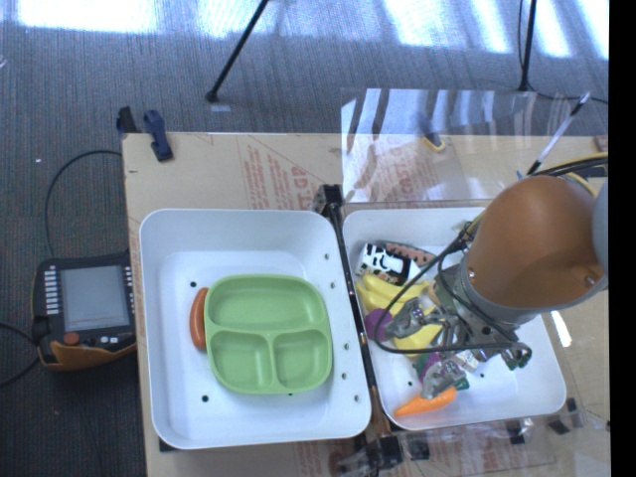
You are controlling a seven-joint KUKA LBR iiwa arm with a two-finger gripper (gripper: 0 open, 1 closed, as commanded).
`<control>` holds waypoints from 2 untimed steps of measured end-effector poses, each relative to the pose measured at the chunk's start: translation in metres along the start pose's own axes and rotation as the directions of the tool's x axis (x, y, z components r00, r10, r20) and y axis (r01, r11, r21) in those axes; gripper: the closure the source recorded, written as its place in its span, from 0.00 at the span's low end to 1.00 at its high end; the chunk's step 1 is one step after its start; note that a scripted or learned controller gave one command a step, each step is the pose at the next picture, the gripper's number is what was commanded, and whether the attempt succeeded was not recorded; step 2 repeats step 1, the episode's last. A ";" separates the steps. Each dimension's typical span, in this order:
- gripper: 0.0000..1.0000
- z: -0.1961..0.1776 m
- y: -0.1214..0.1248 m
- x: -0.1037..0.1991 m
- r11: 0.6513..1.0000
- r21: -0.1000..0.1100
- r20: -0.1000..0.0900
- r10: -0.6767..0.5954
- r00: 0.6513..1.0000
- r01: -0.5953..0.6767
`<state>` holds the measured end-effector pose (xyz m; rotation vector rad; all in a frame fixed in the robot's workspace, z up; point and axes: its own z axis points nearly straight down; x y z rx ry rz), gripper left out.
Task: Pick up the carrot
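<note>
Two white bins (159,266), one green plate (268,331), one carrot (425,401), one orange sausage (198,318), one banana (383,294), one cow toy (390,261), one pendant (87,306).

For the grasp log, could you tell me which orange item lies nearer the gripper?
The carrot in the right bin, beside the gripper; the other orange item sits by the green plate.

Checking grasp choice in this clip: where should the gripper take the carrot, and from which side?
Probably mid-body, from above. The carrot lies flat near the front wall of the right bin, its long axis running left-right and slightly tilted, so fingers would best close across its width. The gripper hangs just above it.
</note>
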<state>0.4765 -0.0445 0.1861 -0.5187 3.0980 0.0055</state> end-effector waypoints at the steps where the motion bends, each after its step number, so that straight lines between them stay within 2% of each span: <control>1: 0.00 0.000 0.000 0.000 1.000 0.000 0.000 0.002 1.000 -0.002; 2: 0.00 0.000 0.000 0.000 1.000 0.000 0.000 0.002 1.000 -0.002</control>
